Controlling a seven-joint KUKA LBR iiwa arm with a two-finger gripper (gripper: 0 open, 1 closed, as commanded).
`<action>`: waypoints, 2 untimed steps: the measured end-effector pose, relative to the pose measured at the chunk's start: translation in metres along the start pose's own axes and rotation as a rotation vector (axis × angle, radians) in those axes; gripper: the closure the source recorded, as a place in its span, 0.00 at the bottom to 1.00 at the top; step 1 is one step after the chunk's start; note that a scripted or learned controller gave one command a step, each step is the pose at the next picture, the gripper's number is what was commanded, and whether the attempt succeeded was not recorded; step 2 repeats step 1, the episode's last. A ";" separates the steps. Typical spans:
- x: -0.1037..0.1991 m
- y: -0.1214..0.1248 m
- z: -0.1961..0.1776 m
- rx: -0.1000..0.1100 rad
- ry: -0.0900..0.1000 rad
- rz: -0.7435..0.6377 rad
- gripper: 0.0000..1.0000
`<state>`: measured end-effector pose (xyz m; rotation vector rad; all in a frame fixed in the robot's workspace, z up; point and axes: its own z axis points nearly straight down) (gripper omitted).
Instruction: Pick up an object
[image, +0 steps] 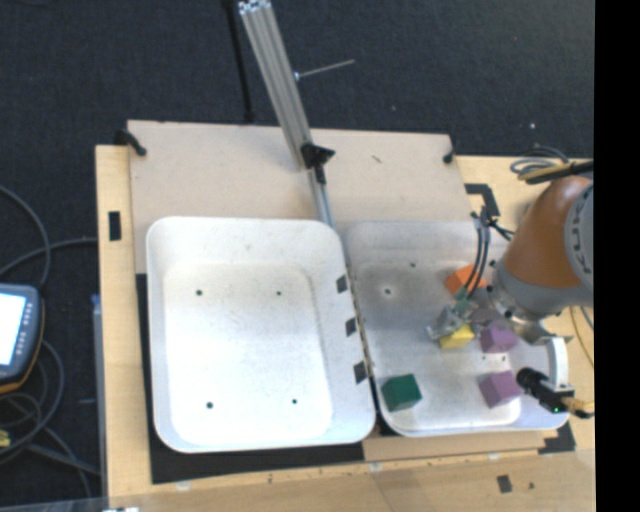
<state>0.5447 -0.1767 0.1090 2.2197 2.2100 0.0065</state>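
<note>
My gripper (447, 325) hangs low over the middle of the right bin (400, 260), reaching in from the right. A small yellow block (458, 338) lies right at its tip, touching or nearly touching it. Just to the right of that sits a purple block (497, 337), and a second purple block (497, 387) lies nearer the bin's front right corner. An orange piece (461, 281) shows behind the gripper, partly hidden by the arm. A green block (401, 391) rests near the front left of the right bin.
The left bin (240, 330) lies beside the right one, with a low wall between them. A slanted metal pole (285, 90) rises behind the bins. The arm's orange band (545, 245) covers the right bin's far right side.
</note>
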 end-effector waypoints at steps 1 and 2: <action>0.109 0.045 -0.091 0.001 0.006 -0.015 1.00; 0.109 0.045 -0.091 0.001 0.006 -0.015 1.00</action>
